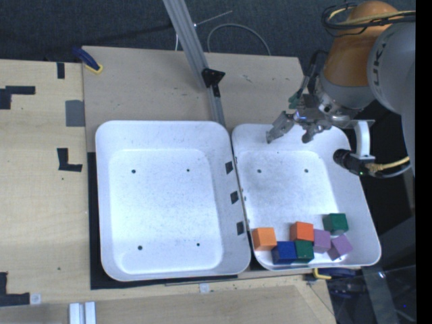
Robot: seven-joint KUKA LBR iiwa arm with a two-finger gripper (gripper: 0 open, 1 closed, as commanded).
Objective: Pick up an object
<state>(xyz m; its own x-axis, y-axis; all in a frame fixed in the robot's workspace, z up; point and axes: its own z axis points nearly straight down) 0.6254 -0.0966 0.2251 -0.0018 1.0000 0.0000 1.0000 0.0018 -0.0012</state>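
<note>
Gripper (291, 131) is being held spread wide with nothing between the fingers, over the far rim of the right bin (351, 181). Blocks are being left clustered at the bin's near edge: orange block (264, 237), blue block (285, 251), others touching. The isolated orange one is being judged easiest; approach should be made vertically, fingers straddling it. No readable labels are being seen.

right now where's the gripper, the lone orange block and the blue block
gripper (291, 133), camera view, midway between its fingertips
orange block (264, 237), camera view, top face
blue block (285, 251), camera view, top face
</note>
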